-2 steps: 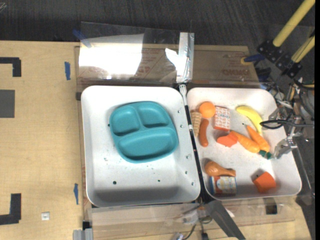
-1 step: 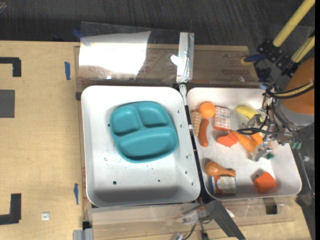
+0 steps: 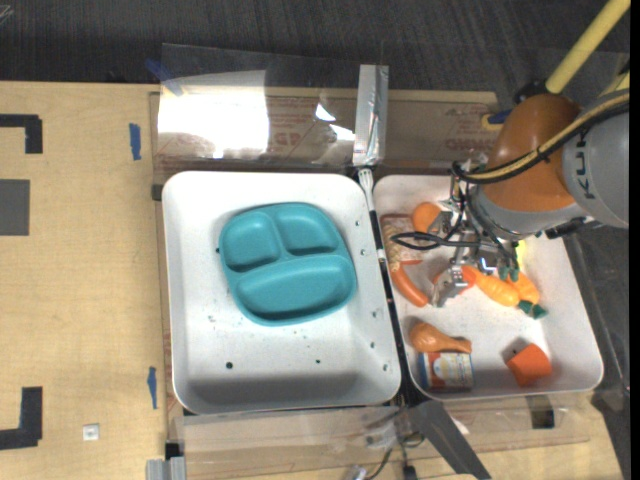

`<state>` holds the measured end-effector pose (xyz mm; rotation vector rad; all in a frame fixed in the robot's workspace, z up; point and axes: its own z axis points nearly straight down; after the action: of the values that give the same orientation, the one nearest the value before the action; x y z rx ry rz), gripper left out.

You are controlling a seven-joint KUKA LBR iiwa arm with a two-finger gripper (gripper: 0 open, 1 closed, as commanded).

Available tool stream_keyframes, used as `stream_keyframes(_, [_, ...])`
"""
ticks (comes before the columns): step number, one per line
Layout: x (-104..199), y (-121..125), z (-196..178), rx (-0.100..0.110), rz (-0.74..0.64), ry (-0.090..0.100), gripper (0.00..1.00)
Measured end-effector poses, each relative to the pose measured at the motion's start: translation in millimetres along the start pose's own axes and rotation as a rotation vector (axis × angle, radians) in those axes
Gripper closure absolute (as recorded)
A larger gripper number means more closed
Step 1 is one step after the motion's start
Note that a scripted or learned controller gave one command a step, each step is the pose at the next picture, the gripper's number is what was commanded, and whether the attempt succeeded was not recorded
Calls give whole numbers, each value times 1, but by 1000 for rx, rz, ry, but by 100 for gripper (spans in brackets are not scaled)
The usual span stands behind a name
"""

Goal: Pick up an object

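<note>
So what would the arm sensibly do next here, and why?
Probably sink a little lower and close on something. The gripper hangs low over the right bin, between a toy carrot and an orange piece, and nothing visibly sits between its fingers, so nothing looks picked up yet.

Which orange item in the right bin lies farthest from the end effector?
The orange block, alone near the bin's front right corner; the other orange pieces lie closer to the end effector.
</note>
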<state>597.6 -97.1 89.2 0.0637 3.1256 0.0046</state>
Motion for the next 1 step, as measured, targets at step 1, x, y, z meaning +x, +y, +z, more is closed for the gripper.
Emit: stream_keyframes(1, [28, -18, -1, 4, 66, 3, 0])
